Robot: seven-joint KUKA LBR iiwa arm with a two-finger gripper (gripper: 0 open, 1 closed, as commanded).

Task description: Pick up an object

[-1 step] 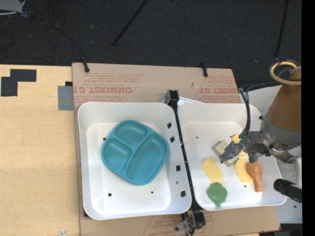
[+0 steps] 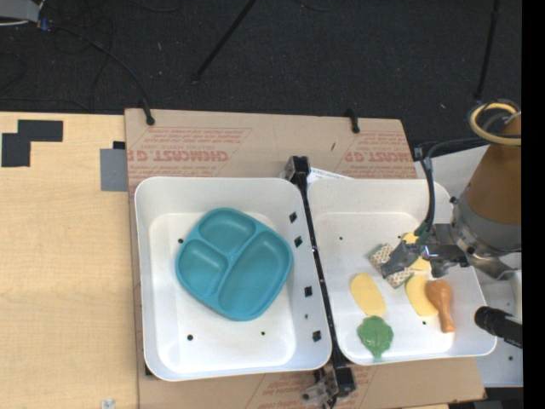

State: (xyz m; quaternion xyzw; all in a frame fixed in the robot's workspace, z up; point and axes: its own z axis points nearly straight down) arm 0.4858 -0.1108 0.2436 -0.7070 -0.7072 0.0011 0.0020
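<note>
Even, bright overhead light on the white bins [image 2: 223,192], soft shadows, dark background, slightly soft focus throughout.

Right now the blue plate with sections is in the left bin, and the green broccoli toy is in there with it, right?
Not quite. In the camera view the teal sectioned plastic plate does lie in the left white bin, but the green broccoli toy sits in the right white bin, near its front edge, below a yellow oval piece.

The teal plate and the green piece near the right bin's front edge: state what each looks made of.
Teal plate: likely moulded plastic, with uniform colour, smooth soft-sheened surface and rounded raised dividers forming three compartments. Green piece: probably plastic or rubber toy food, given its saturated green and lumpy, leafy outline; too small to tell its finish.
</note>
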